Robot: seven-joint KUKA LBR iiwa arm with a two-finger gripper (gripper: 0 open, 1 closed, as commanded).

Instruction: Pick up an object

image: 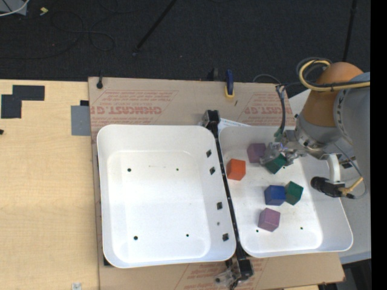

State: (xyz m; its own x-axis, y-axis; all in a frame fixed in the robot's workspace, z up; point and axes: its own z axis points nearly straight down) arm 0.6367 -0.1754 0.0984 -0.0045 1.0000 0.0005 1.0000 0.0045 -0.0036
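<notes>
The right bin (338, 234) holds several small blocks: an orange cube (236, 169), a purple block (256, 152), a dark green block (277, 164), a blue cube (274, 195), a green cube (294, 193) and a purple cube (268, 219). My gripper (282, 153) reaches in from the right and is low over the bin's upper middle. It is right at the dark green block and just right of the purple block. The gripper body hides where it meets the dark green block.
The left bin (115, 162) lies beside the right one, with a black divider clip strip (219, 180) between them. The grey arm with its orange band (338, 77) and cables hangs over the right bin's upper right corner. Cardboard lies under both bins.
</notes>
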